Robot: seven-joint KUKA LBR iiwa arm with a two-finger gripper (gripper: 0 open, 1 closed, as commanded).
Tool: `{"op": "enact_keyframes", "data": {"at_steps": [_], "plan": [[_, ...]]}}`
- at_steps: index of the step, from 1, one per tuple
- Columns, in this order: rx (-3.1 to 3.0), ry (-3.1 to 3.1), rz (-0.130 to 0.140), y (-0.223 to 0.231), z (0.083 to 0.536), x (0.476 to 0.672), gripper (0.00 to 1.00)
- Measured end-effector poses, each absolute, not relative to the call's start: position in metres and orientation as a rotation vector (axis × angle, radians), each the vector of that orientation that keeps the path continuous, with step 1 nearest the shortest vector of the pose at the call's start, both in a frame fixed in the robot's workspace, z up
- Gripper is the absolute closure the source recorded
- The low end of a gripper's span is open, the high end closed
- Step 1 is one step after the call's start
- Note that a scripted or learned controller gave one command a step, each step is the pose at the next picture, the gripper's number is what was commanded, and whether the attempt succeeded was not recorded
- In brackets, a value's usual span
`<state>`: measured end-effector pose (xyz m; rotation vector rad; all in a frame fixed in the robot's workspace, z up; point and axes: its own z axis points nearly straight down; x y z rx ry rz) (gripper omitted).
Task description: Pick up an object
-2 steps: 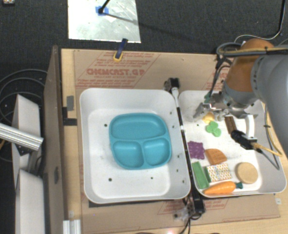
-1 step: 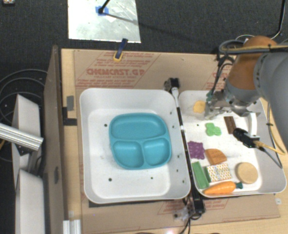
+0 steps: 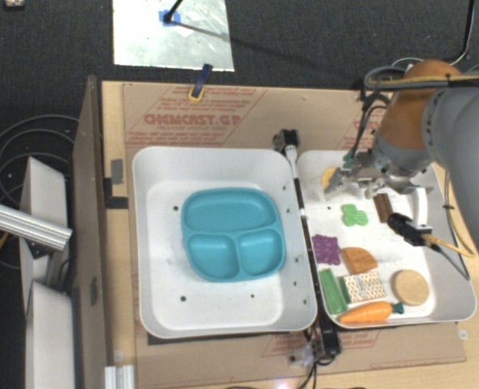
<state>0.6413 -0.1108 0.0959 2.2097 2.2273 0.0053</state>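
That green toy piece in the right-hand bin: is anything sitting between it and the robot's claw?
Nothing visible does. The green piece lies alone on bare white floor of the right bin, just below the gripper. The nearest neighbours, a brown block and a purple piece, lie off to the sides.

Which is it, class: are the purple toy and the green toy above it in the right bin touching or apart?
Apart. The camera view shows bare white bin floor between the purple toy and the green toy.
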Motion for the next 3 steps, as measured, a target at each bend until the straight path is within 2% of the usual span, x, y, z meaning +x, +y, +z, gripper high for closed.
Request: {"op": "enact_keyframes", "data": {"at_steps": [1,2,3], "plan": [[2.222,2.222,-0.002,-0.118,0.084,0.609,0.00],[2.215,2.222,0.006,-0.118,0.096,0.612,1.00],[2.211,2.230,0.008,-0.052,0.233,0.550,1.00]]}}
